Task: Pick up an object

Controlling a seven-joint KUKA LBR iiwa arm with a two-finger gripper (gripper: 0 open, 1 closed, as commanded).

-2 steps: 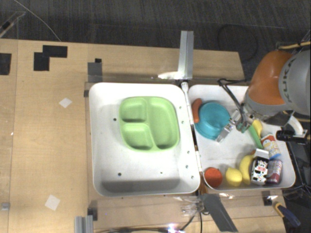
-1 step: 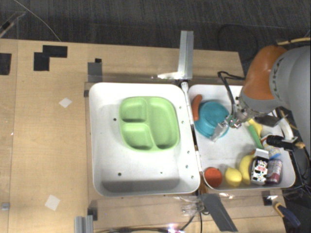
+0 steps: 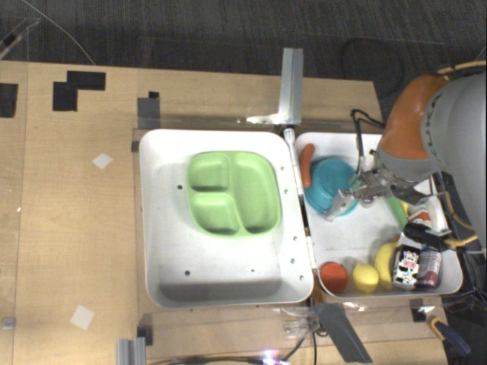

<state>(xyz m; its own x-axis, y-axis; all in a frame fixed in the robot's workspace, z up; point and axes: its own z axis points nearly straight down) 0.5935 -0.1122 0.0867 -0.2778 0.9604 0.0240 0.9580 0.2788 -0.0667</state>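
- Bench (image 3: 68, 226): pale wood surface with black marks toward its far left corner; it carries two shallow white bins side by side.
- Left bin (image 3: 163, 272): white, holds one item, a green divided tray (image 3: 232, 192) with three compartments, lying flat a little toward the far side of the bin.
- Right bin (image 3: 335, 242): white, holds all the loose objects and the arm's working end.
- Arm (image 3: 449, 128): grey, with an orange band (image 3: 407, 124) above the wrist, reaching in from the right over the far half of the right bin.
- Claw (image 3: 351, 195): metal fingers down at the right rim of the teal bowl; one finger looks to be at the bowl's edge, but I cannot tell from here whether the fingers are spread or closed, nor whether they grip anything.
- Teal bowl (image 3: 329, 182): in the far left part of the right bin, touching or just beside the claw.
- Orange-red stick-shaped item (image 3: 307, 164): lying along the bin's left wall, just beside the bowl.
- Red ball-like object (image 3: 333, 276): near left corner of the right bin.
- Yellow lemon-like object (image 3: 366, 277): just beside the red one.
- Banana (image 3: 384, 258): near the lemon-like object, touching a black-and-white printed pack (image 3: 409, 265).
- Green strip-shaped item (image 3: 397, 210): partly under the arm, too hidden to identify.
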